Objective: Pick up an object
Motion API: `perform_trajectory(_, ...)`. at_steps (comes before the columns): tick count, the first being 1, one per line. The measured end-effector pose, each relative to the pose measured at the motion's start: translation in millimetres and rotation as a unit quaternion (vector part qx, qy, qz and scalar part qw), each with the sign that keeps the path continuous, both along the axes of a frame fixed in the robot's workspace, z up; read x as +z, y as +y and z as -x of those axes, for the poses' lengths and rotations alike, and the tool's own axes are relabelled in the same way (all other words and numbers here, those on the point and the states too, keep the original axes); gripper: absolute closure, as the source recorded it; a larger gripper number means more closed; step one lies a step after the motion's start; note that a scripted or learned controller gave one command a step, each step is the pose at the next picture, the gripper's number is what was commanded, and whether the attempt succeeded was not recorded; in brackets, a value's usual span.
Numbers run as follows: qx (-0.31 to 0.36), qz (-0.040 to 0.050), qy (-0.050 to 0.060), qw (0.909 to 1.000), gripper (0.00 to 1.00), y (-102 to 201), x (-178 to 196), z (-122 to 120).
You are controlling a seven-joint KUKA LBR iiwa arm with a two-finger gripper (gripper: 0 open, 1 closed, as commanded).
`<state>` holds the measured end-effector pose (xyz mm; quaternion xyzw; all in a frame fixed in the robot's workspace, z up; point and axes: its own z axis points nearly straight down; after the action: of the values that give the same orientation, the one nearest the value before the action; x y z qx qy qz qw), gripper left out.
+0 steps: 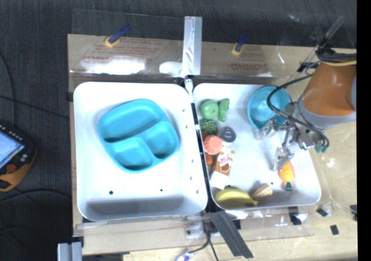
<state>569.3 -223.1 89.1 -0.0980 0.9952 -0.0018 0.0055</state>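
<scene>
Orange toy carrot (286,171) just below claw (283,152), no legible writing.

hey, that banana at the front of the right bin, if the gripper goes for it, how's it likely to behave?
The banana looks like a smooth toy, so probably light and stiff, perhaps slippery between the fingers. Its curved shape might let it rock or pivot when pushed. It lies close to the right bin's front wall beside a tan object, which could crowd the gripper.

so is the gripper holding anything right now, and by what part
Cannot be told. The gripper sits just above the small orange carrot-shaped toy in the right white bin, but a grasp is not visible.
</scene>
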Motion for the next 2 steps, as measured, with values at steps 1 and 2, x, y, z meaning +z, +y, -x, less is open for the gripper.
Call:
perform_trajectory(1,0.08,0.0014,-0.001,0.9968,0.0,70,0,-55)
perform_trajectory(2,0.067,-0.0008,0.002,0.9978,0.0,1,0,30)
